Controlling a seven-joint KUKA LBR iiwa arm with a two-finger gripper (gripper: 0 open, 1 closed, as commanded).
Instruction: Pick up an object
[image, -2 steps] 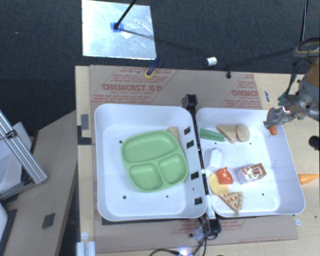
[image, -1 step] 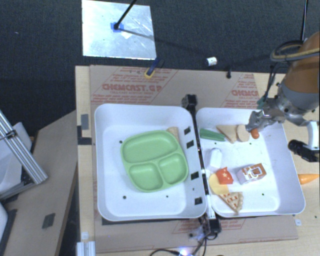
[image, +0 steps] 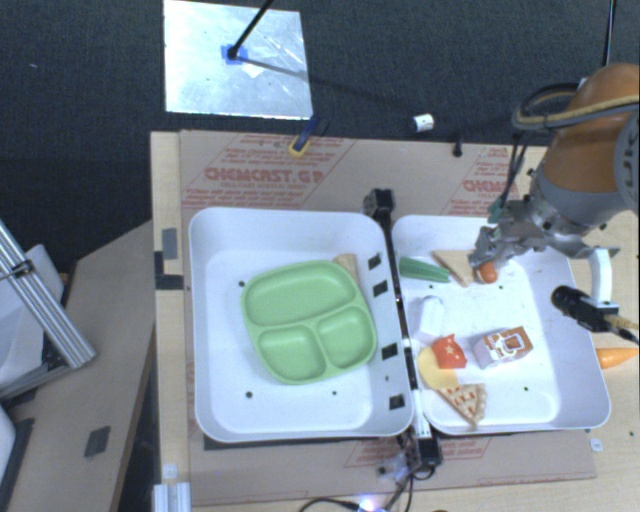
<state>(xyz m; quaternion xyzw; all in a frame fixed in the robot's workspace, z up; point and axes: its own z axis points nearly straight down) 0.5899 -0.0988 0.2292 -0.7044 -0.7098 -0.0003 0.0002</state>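
Observation:
My gripper (image: 488, 262) hangs over the back of the right bin (image: 560, 400), with a small orange-red round thing (image: 487, 271) at its fingertips. Whether that thing is held or just lies under the tips is unclear. Beside it lie a tan toast slice (image: 452, 265) and a green pod (image: 424, 268). Nearer the front of the same bin sit a white piece (image: 430, 315), a red pepper (image: 449, 350), a yellow piece (image: 432, 369), a waffle wedge (image: 465, 401) and a small orange-and-white carton (image: 502, 346).
The left bin (image: 215, 330) holds a green three-part plate (image: 305, 320) with a tan piece (image: 347, 265) at its back edge. An orange carrot-like thing (image: 616, 355) lies at the right bin's right rim. A black divider (image: 392, 310) runs between the bins.

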